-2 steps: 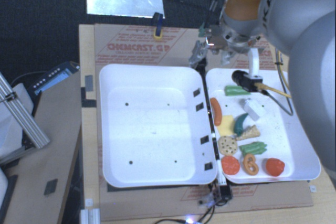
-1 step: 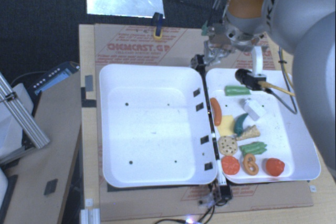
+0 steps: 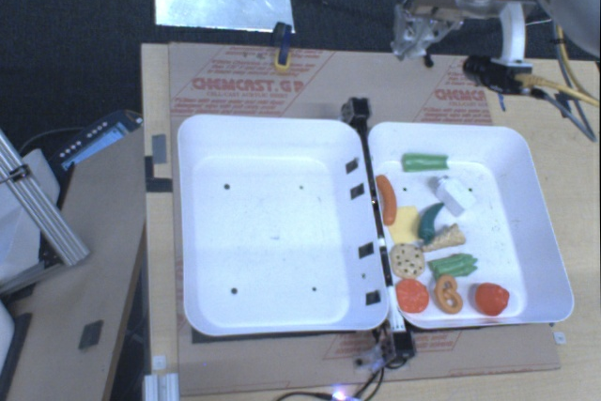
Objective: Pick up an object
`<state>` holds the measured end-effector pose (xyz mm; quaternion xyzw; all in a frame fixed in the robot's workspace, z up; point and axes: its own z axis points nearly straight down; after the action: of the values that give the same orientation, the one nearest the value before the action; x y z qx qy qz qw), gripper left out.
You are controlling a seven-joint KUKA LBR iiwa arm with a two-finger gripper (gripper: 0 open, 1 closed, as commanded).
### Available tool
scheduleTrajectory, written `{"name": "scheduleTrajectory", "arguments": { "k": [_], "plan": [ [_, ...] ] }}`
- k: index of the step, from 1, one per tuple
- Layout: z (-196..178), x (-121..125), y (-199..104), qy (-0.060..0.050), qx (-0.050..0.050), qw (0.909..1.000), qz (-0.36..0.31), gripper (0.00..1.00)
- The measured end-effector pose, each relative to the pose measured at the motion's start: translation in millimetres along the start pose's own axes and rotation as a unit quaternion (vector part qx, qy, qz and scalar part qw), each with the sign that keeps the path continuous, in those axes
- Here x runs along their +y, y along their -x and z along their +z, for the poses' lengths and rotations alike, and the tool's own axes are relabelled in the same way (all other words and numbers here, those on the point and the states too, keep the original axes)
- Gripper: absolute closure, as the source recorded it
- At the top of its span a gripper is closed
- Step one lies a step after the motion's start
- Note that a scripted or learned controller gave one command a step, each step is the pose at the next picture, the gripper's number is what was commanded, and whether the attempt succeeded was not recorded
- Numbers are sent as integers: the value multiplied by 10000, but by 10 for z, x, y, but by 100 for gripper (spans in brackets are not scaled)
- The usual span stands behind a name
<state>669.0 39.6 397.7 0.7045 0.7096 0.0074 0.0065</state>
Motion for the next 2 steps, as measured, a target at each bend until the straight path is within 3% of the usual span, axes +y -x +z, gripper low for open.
{"name": "scheduleTrajectory", "arguments": {
  "k": [1, 2],
  "plan": [
    [-1491, -151, -32, 11, 0, 10000, 1, 100],
    [-1375, 24, 219, -81, -13, 10000, 40, 100]
  ]
}}
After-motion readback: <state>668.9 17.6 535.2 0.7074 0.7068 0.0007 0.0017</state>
